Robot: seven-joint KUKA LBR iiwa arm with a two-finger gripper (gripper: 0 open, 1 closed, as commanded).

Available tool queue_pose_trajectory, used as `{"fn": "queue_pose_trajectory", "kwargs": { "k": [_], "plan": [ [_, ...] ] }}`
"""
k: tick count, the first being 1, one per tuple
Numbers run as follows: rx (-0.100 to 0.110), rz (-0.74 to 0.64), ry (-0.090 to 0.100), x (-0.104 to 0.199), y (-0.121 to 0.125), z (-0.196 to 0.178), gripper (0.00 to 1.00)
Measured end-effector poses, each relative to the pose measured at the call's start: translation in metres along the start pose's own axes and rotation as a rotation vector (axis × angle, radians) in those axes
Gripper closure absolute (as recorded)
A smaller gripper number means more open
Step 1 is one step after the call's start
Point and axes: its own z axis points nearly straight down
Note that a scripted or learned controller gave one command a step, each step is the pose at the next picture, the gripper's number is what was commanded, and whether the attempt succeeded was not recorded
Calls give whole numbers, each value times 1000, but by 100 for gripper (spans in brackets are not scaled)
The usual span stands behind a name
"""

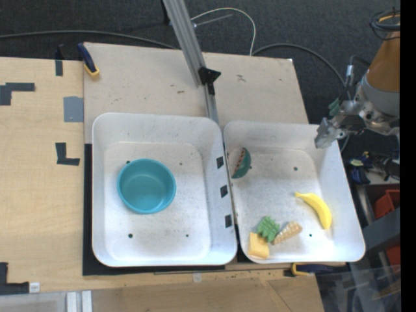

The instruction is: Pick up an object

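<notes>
Fingers of the gripper (326, 135), spread or pressed together one cannot tell, hang over the right bin's rim (345, 182); descending risks striking it, the banana (316, 208) lying well beyond them.

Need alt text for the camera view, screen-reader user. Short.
The grey arm's two-finger gripper hangs over the upper right rim of the right white bin, which holds a yellow banana, a green leafy toy, a yellow wedge and a watermelon slice. The left white bin holds a round teal bowl.

The scene is evenly and brightly lit from above (no harsh glare is seen). Soft shadows are cast; slight overall blur is noted.
</notes>
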Motion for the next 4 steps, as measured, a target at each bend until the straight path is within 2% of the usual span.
{"fn": "queue_pose_trajectory", "kwargs": {
  "k": [1, 2, 4],
  "plan": [
    [5, -5, 2, 55, -5, 3, 100],
    [8, -4, 3, 105, -24, 18, 100],
    [7, -6, 4, 224, -51, 16, 100]
  ]
}}
